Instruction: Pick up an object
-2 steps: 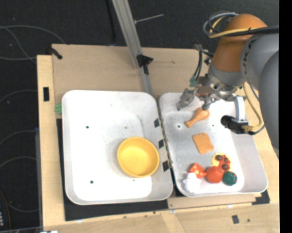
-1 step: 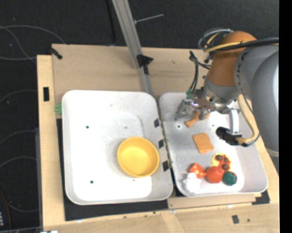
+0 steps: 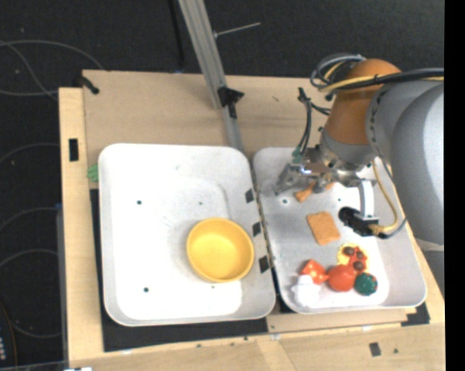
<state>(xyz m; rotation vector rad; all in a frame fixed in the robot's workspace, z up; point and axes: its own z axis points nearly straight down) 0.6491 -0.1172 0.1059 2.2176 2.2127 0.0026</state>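
A bowl (image 3: 220, 249) sits in the left bin (image 3: 139, 207); toys (image 3: 340, 273) in the right bin (image 3: 402, 277).

The 2 bins, left (image 3: 139, 184) and right (image 3: 398, 280), look like smooth matt white plastic. The bench (image 3: 155, 107) resembles pale matt wood or board. The yellow bowl (image 3: 219, 249) seems smooth plastic. The arm (image 3: 418, 153) has a glossy grey shell, and the slanted pole (image 3: 205, 52) looks like brushed metal.

— How many bins sit on the worktop (image 3: 170, 110)?
— Two white ones: the nine o'clock bin (image 3: 139, 184) and the three o'clock bin (image 3: 402, 273).
— And in them?
— One yellow bowl (image 3: 219, 250) at nine o'clock. At three o'clock: one tan cracker-like piece (image 3: 323, 227), one red ball (image 3: 341, 277), one green ball (image 3: 365, 284), plus some small pieces too crowded to count.
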